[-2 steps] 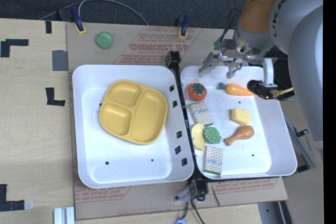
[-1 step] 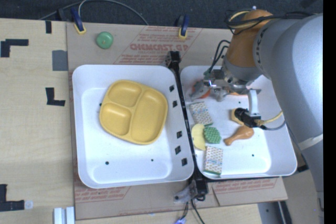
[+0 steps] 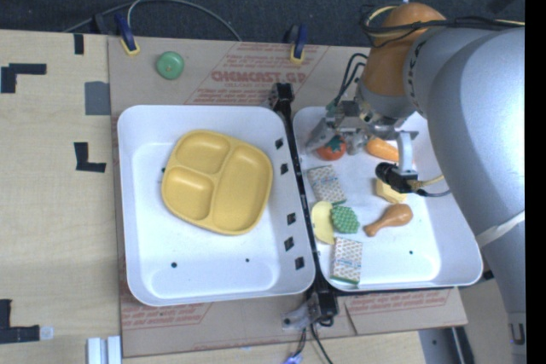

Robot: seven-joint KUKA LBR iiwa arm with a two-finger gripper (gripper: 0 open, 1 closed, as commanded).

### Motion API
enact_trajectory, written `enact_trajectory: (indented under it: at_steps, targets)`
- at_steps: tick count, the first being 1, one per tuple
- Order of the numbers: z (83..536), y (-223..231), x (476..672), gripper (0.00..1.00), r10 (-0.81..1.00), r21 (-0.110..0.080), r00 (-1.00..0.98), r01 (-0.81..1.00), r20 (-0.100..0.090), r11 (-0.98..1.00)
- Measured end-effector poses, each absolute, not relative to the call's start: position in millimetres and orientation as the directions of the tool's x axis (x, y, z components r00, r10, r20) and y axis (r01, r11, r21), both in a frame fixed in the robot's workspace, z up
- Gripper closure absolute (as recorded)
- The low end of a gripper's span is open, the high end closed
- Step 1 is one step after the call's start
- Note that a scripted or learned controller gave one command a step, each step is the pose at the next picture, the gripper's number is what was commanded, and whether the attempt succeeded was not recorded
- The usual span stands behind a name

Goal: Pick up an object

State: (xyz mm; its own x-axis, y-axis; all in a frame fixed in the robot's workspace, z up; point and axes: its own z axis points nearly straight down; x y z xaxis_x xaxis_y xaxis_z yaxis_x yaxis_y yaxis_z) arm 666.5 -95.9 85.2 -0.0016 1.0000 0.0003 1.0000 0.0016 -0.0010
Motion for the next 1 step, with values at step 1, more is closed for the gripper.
enact_trajectory:
  at_steps: [1]
  targets:
    - [95.4,-95.5,666.8,1.00,1.000,0.000,-0.003,1.000,0.000,0.003]
